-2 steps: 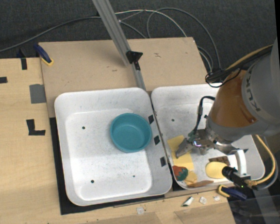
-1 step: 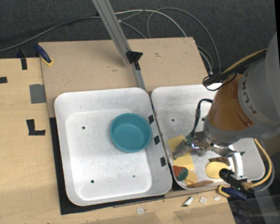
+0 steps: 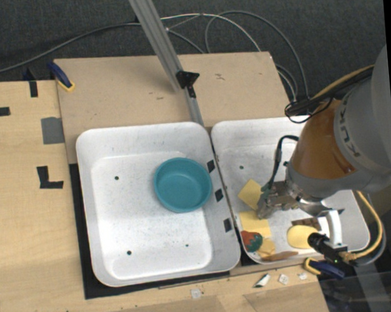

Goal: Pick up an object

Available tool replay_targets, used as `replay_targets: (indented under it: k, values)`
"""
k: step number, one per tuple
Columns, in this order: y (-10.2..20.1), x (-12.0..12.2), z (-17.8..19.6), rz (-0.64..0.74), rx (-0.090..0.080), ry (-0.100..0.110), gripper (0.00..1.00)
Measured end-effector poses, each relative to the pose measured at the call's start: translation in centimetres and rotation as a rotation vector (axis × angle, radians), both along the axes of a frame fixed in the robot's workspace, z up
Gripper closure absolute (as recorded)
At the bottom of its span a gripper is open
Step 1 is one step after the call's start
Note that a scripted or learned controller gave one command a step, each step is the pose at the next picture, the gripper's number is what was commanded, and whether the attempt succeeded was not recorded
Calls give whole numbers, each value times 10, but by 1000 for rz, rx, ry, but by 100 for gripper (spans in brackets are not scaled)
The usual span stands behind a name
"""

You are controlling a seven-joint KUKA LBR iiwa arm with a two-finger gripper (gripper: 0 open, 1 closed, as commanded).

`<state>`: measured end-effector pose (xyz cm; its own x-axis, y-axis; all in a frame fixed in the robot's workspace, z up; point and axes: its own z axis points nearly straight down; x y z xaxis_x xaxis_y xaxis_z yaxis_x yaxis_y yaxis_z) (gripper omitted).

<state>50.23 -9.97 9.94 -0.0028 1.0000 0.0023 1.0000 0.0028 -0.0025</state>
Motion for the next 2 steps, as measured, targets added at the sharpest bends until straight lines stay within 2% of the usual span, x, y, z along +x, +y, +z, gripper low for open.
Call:
replay_targets:
  k: [1,2]
  values:
    - [2,-5,60,-1,-2,-5,100]
    - [4,-6,102,-1,-2,-5,100]
